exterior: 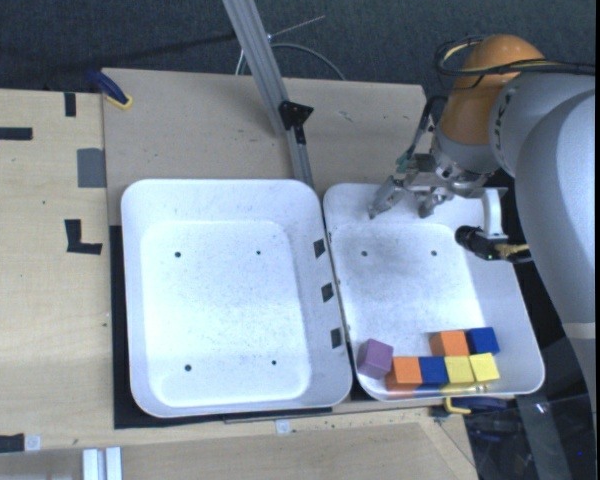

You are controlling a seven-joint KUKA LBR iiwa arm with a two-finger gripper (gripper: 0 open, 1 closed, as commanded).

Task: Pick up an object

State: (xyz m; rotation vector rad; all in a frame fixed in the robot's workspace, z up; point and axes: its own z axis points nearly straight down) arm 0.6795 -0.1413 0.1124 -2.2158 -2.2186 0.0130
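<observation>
The pincer (408,200) hangs over the far rim of the right bin (500,303), at about 1 o'clock in the picture. Its two fingers are spread apart, and nothing is between them. It holds nothing.

The things to pick are little blocks. They sit in a huddle at the near end of the right bin, at about 5 o'clock, well apart from the pincer. There is a purple block (376,356) on the left of the group, a bit tilted and standing a little off from the rest. Next to it is an orange block (407,370), then a blue block (433,370), then two yellow blocks (471,369). Behind them sit another orange block (449,343) and another blue block (482,340). These blocks touch each other, side by side.

The left bin (225,293) has speckles on its floor.

I think the blocks are light and hard, with smooth flat sides. They should not squash or break. Flat sides are good to pinch, but they can slip if the pinch is crooked.

The purple block looks the easiest to take. It has room around it for a finger on each side. The others are packed tight, so a finger may bump a neighbor. The best hold is on two flat sides that face away from each other, in the middle of the block.
</observation>
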